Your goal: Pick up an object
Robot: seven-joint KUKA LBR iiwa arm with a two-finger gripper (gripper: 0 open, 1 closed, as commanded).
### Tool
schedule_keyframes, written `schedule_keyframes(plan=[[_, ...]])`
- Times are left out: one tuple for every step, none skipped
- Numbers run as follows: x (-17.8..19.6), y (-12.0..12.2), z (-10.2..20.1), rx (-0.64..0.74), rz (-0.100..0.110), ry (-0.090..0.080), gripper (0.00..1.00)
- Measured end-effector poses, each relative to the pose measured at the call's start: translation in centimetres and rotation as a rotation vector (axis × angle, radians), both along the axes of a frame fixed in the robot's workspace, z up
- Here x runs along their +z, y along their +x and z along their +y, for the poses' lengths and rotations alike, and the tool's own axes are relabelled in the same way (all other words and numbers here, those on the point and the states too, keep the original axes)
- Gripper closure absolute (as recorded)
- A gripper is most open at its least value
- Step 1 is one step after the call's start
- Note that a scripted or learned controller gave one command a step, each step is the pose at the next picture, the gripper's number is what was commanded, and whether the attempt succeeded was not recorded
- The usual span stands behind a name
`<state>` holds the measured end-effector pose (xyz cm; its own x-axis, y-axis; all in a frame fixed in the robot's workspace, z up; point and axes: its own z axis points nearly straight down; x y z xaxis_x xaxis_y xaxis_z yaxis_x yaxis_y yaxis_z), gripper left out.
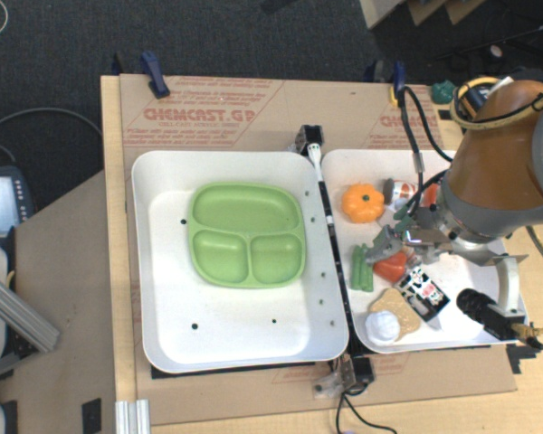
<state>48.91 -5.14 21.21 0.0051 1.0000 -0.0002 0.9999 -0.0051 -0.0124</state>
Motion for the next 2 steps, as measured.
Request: schedule_keyframes(plan=[[-3.0,-1.1,0.4,0.004,-0.006,0.002,0.0],[-1.7,-0.9,0.4,0.004,-0.014,0.0,1.0]])
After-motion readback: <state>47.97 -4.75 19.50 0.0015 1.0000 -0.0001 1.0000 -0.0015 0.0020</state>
